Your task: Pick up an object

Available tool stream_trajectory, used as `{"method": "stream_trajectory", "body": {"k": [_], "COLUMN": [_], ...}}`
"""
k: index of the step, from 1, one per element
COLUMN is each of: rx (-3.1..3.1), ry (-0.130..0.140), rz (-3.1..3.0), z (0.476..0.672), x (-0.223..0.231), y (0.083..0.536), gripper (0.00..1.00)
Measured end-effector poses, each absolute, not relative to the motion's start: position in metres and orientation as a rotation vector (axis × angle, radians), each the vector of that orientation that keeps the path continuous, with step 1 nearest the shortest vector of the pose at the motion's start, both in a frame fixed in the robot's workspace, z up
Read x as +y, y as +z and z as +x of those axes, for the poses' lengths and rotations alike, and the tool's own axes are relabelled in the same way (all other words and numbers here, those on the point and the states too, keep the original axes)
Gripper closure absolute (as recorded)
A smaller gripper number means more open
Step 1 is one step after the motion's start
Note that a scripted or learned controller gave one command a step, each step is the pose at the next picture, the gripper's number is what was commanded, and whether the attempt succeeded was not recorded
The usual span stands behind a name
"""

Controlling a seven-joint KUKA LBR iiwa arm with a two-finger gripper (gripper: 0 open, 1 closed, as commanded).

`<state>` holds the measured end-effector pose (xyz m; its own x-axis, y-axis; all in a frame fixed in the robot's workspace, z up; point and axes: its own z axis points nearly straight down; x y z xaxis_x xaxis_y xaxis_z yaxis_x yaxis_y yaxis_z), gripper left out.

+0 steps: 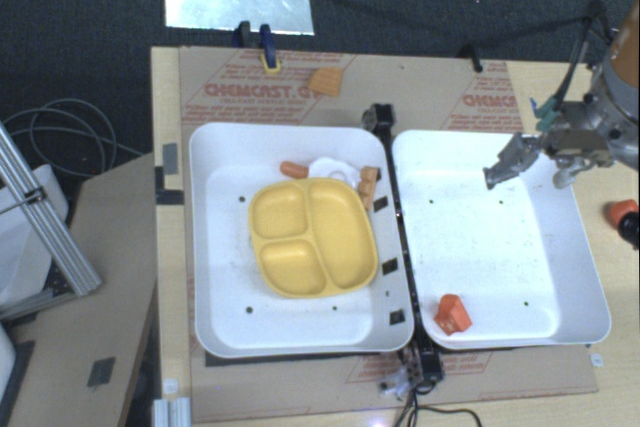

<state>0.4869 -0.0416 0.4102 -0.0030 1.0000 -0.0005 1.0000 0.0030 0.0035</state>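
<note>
Dark carpet surrounded a brown cardboard-covered bench [300, 85] that bore two shallow white bins side by side. Within the left white bin [215, 215] lay a yellow three-compartment plastic tray [310, 240], with a small orange sausage-shaped piece [294, 170], a white crumpled item [335, 171] and a tan block [369, 181] just beyond its far edge. Inside the right white bin [560, 265], a small orange-red block [452, 314] rested near the front left corner. The grey two-finger gripper [530, 165] hung over that bin's far part, well apart from the block, its fingers spread and clasping nothing.
</note>
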Motion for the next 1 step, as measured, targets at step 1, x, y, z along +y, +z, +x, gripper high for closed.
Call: {"method": "stream_trajectory", "body": {"k": [1], "rx": [2.232], "ry": [-0.005], "rz": [2.216], "z": [0.5317], "x": [-0.0040], "y": [0.3234], "gripper": [0.00]}}
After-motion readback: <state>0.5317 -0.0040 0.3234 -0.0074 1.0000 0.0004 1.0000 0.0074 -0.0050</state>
